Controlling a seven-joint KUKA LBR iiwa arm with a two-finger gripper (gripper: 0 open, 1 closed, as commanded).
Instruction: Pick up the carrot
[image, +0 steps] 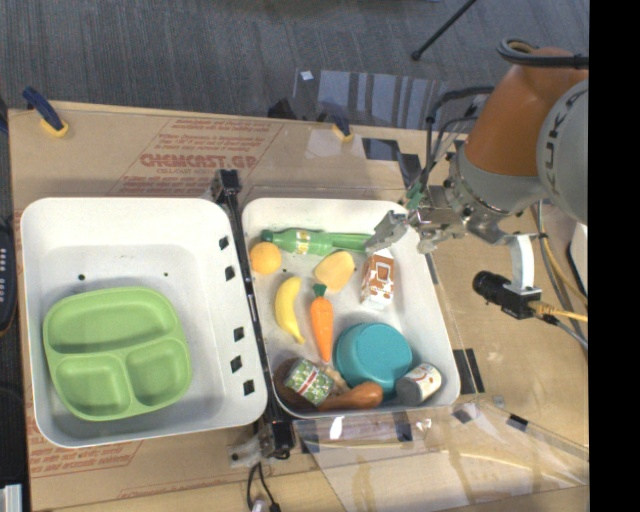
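Whether the fingers are parted or closed cannot be told; the gripper hangs over the far right corner of the right bin with nothing seen in its grasp. Nearest in that bin lie a small can, a teal bowl and a green-wrapped item. The carrot lies mid-bin, between a banana and the bowl. Farther back lies a green bottle. A green divided tray sits in the left bin.
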